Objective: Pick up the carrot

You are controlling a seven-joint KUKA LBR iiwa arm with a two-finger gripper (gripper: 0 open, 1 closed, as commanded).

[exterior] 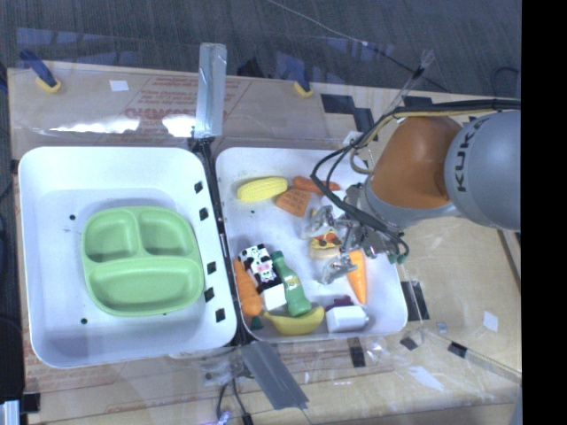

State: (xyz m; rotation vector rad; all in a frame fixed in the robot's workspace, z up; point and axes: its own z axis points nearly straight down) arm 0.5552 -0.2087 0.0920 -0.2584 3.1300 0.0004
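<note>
Right white bin (232,162) on bench, carrot (357,279) just beside the jaws (341,259); jaw opening cannot be told

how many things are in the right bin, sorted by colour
Orange: 4, carrot by the hand, second carrot, two pieces
Yellow: 2, corn, banana
Green: 1, bottle
White: 1, block
Black-and-white: 1, cow toy
Total: 9

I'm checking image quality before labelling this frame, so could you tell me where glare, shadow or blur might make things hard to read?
In the camera view, glare whitens the clear plastic sheet behind the bins; the left bin shows a soft shadow around the green tray; the gripper is a blurred metallic tangle over the carrot, so its fingers are unreadable; the right bin's toys look soft but recognisable.
</note>
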